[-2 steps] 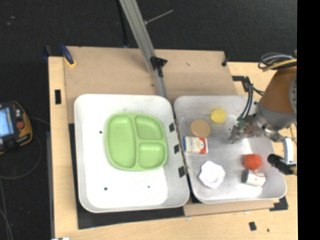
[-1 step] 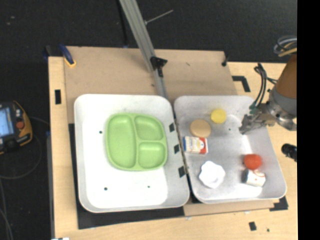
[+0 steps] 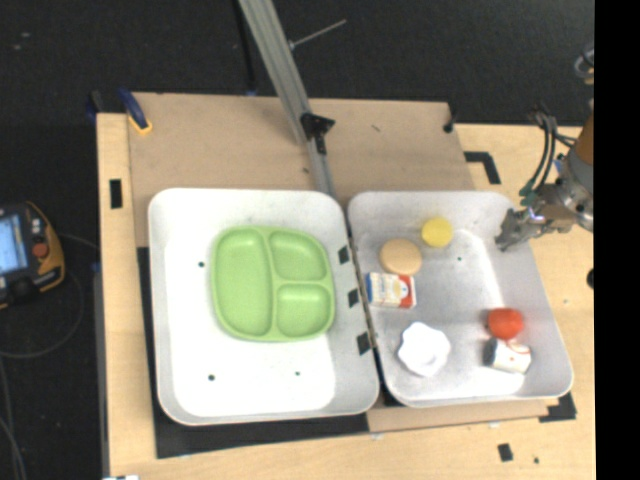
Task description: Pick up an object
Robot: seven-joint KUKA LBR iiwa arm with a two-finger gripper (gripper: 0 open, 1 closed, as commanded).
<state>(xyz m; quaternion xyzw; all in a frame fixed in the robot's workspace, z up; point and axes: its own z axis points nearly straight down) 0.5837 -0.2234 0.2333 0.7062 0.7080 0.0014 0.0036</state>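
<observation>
Right bin (image 3: 470,393) is holding everything loose; places given from the carton (image 3: 391,289) at its left side.

Nearest the camera: white lump (image 3: 424,349) sitting below-right of the carton, looking soft and light, probably crumpling under a pinch. Further right, red ball (image 3: 505,321) touching a small white block (image 3: 507,357); ball likely smooth and inclined to roll, best taken across its middle.

Carton is looking stiff and light, flat sides suiting a grip; its red and blue print is too blurred to read.

Above it: tan disc (image 3: 402,256), then yellow ball (image 3: 436,232).

Farthest: gripper (image 3: 516,230) hovering at the bin's upper right rim, holding nothing; jaw spread cannot be told.

Green tray (image 3: 271,283) is lying left of the carton, in the other bin.
</observation>
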